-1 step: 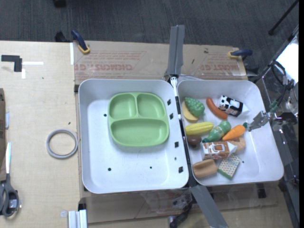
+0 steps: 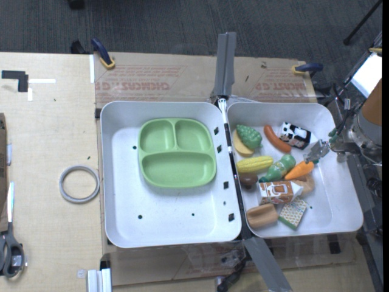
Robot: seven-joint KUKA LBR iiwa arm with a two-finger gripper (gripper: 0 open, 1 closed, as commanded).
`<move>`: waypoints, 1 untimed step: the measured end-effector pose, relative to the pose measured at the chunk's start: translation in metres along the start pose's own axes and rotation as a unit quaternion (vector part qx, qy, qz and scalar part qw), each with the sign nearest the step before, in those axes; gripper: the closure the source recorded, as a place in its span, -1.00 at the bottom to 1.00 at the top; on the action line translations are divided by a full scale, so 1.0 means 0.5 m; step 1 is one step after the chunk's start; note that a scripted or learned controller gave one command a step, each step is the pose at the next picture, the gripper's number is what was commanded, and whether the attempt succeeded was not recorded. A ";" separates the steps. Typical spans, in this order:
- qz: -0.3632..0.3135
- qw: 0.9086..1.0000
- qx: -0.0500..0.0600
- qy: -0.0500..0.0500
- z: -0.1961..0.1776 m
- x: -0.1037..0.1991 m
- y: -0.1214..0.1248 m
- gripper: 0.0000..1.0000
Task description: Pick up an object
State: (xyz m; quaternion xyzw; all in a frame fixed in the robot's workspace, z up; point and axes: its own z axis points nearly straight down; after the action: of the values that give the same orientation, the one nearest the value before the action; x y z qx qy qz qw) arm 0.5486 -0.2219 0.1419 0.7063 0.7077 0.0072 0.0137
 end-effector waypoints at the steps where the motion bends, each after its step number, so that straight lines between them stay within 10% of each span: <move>1: -0.021 1.000 -0.010 -0.003 0.009 -0.001 -0.010 -1.00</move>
State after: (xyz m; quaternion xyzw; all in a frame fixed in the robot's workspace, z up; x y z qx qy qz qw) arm 0.5439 -0.2223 0.1370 0.6912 0.7222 0.0122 0.0231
